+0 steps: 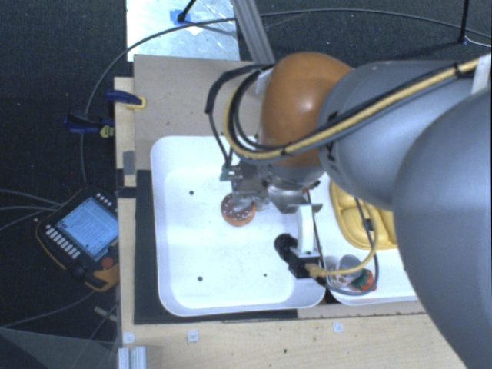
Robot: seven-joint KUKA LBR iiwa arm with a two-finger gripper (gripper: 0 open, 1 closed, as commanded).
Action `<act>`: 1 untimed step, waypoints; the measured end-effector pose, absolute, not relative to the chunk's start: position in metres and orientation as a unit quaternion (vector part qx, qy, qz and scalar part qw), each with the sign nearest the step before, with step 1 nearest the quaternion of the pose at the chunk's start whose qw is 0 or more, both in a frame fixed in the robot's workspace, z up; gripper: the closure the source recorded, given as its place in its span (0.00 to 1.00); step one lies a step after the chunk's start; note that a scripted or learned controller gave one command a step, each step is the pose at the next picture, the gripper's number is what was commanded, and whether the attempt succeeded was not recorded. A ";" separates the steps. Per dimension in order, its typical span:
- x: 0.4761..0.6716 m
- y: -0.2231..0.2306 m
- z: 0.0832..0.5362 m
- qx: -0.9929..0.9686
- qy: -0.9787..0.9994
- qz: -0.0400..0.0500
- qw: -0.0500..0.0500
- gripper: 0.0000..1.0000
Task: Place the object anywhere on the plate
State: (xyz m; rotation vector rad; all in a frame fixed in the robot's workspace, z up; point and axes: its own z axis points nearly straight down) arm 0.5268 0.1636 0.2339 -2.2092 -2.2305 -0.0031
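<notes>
1. Nearest the camera runs the pale wooden tabletop (254, 337), with a dark mat edge showing under the front of the bins.
2. On it sits the shallow white left bin (165, 206). A few small dark specks dot its floor.
3. Beside it is the shallow white right bin (384, 294). A small orange, green and white item (361, 281) lies in its near left corner.
4. The small round brown disc (238, 214) shows over the left bin's floor, towards the far right part of that bin.
5. The gripper (240, 200) comes down directly onto the top of the disc. Grey metal overlaps the disc's far edge, so it cannot be told whether the gripper is open or closed, or whether the disc is held.
6. The yellow plastic plate (350, 217) lies in the right bin, largely hidden under the grey arm. It is apart from the disc, with the bin walls between them.
7. To the left, on the dark floor, lies a black and orange handheld control unit (81, 233) with a lit blue screen.
8. Farther back, a blue clamp (84, 123) grips the edge of the brown board (177, 98), and beyond it lies a shiny silver sheet (165, 21).
</notes>
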 end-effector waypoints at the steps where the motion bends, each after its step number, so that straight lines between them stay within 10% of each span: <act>1: 0.527 0.161 0.234 -0.705 -0.709 0.000 0.000 0.00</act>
